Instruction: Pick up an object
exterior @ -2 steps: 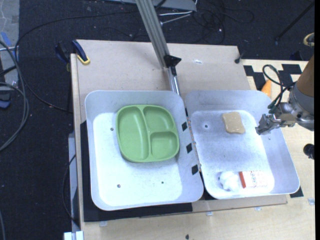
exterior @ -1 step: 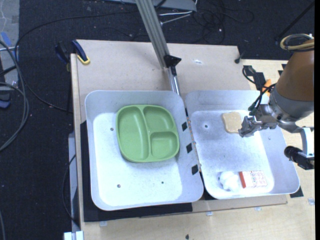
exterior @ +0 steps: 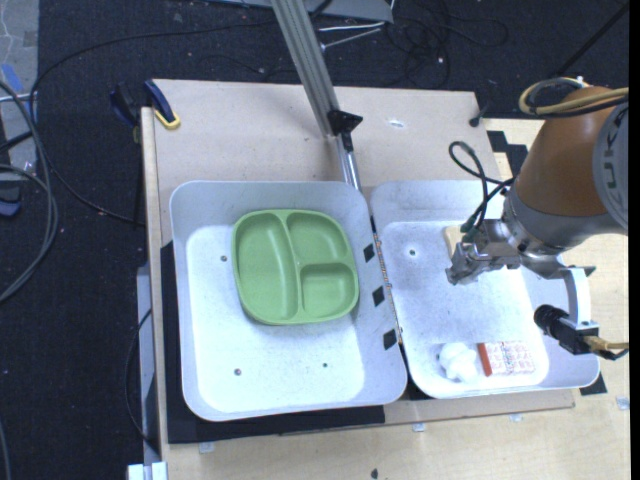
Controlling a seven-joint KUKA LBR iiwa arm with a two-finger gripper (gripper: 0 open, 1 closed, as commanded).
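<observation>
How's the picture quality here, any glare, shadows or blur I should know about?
Camera view: lighting is even and soft, with faint shadows beside the green plate; the white bins look bright but keep their speckled texture, so no real glare; the end effector is somewhat soft, and the print on the small packet is too blurry to read.

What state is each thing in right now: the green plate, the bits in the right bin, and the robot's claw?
Green divided plate: flat, right side up, in the left bin.
White lump: lying loose near the right bin's front edge.
Red-and-white packet: lying flat beside the lump.
Gripper: over the right bin, holding nothing visible.
</observation>
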